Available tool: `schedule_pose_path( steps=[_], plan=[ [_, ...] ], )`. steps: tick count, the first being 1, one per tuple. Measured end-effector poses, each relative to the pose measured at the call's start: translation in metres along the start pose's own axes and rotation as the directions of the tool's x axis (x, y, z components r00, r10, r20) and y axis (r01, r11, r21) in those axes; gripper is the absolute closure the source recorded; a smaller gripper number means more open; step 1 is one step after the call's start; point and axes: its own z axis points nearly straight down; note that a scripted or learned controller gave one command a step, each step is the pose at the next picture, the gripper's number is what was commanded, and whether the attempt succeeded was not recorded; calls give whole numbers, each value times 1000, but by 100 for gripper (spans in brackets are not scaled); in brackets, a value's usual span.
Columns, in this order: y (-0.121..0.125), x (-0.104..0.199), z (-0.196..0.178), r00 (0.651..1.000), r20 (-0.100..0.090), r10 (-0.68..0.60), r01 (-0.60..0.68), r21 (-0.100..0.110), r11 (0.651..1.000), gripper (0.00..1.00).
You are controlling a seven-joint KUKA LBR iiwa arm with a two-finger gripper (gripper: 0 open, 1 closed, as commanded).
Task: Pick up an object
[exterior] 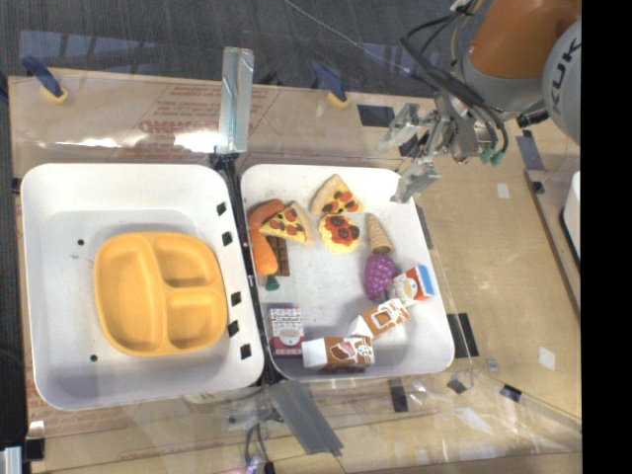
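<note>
Cartons lie nearest in the right bin (pixel 434 349): a brown milk carton (pixel 339 352) and a maroon box (pixel 285 328), then purple grapes (pixel 378 276), a carrot (pixel 264 247) and pizza slices (pixel 286 222). An orange tray (pixel 158 291) fills the left bin (pixel 49 205). Farthest, the gripper (pixel 420 171) hangs released over the right bin's far rim, grasping nothing.

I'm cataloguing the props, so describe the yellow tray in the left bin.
The tray looks like moulded yellow-orange plastic, a rounded rectangle with three compartments: one long one on the view's left, two smaller ones on the right, split by raised ridges. It lies flat, open side up, slightly turned, with nothing in it. It rests on the floor of the left bin, a little left of centre, clear of the walls, with nothing else touching it.
</note>
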Motion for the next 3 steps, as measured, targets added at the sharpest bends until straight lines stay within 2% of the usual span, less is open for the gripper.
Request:
schedule_pose_path(
  steps=[1, 2, 3],
  plan=[
    [0, 45, 131, 1000, -11, 29, -29, -4, 1000, 0],
    [3, 7, 185, 984, 1, 176, -176, 0, 984, 0],
    [68, 4, 185, 952, -10, 305, -305, 2, 952, 0]
  ],
)
